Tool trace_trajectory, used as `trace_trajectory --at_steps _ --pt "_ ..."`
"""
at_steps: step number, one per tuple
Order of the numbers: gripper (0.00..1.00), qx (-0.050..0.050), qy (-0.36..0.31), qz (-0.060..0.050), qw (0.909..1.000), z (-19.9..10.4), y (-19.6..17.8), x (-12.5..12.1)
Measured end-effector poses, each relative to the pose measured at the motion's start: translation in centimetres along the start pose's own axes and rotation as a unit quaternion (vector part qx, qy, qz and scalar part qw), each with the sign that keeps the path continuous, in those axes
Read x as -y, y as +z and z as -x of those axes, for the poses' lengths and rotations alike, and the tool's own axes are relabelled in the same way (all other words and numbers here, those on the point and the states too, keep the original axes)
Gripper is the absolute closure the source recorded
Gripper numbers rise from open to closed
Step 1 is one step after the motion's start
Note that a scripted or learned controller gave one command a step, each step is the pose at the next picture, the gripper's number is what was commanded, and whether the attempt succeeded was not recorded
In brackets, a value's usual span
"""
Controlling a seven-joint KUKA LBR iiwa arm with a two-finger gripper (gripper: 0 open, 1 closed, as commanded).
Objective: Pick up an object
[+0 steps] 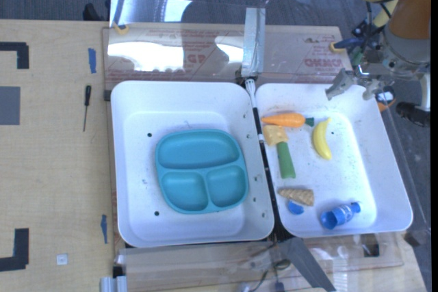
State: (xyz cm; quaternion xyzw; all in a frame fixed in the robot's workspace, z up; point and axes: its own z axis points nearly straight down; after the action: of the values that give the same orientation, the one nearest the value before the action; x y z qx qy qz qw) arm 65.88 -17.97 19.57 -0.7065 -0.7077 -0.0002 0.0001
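Teal three-compartment plastic tray [201, 170] sits far left of the claw [357, 84], skip it. Yellow plastic banana [321, 138] is nearest, just below-left: descend centred, straddle its width. Claw spread open, holding nothing.

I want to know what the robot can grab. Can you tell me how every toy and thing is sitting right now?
gripper: above the right bin's far right corner, holding nothing
carrot: lying flat in the right bin
banana: lying flat
green stick: lying flat
blue bottle: on its side
cone: on its side
blue tray: flat in the left bin
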Motion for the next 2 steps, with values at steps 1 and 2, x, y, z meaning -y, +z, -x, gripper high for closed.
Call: trace_trajectory --at_steps 1,2 --pt "0.0 0.002 -0.041 0.008 0.9991 -0.6 9.3 0.7" --pt "0.0 -0.001 -0.002 0.014 0.9999 -0.6 9.6 3.2"
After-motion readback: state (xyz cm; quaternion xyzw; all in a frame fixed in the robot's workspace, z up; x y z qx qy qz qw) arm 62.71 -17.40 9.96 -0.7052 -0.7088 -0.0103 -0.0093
